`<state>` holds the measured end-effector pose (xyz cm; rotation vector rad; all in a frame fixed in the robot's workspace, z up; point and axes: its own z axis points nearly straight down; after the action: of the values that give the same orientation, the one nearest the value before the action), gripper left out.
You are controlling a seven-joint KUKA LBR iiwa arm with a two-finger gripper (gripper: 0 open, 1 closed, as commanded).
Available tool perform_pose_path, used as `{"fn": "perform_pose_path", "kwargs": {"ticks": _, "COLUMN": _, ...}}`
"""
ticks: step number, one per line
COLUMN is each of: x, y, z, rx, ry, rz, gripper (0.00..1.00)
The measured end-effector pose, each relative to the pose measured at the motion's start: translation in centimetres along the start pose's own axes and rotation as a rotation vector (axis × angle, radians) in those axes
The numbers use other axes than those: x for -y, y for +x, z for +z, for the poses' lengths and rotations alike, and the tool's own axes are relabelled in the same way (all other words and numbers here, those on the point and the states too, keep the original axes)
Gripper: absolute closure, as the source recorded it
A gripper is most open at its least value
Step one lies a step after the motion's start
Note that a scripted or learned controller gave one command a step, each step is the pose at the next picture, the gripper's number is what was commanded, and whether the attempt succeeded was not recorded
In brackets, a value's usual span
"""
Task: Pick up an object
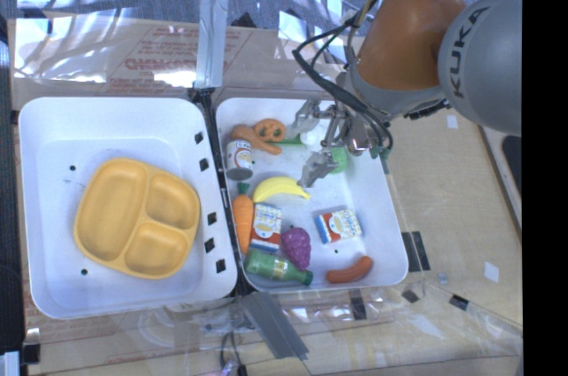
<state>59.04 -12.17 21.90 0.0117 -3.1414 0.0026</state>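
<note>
Hand [318,163] is low in the right bin [377,188], far side; its finger spacing cannot be told, with something green, possibly an object, at the tips. Banana [280,188] lies just near-left. Yellow plate [136,217] occupies the left bin [44,135].

A yellow tray [136,217], yellow banana [280,188], orange carrot [243,222], purple grapes [297,246] and green bottle [277,267].

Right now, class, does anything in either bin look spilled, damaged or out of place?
Nothing stands out. The yellow divided plate lies flat in the left bin. The toy foods lie loosely in the right bin, with the gripper above them.
</note>
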Motion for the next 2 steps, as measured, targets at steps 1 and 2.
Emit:
{"fn": "perform_pose_path", "kwargs": {"ticks": 1, "x": -2.8, "y": -6.5, "z": 11.6, "rx": -0.004, "ry": 0.0, "rz": -0.083, "gripper": 0.0}}
{"fn": "perform_pose_path", "kwargs": {"ticks": 2, "x": -2.5, "y": -6.9, "z": 9.8, "rx": 0.009, "ry": 0.011, "rz": -0.089, "gripper": 1.0}}
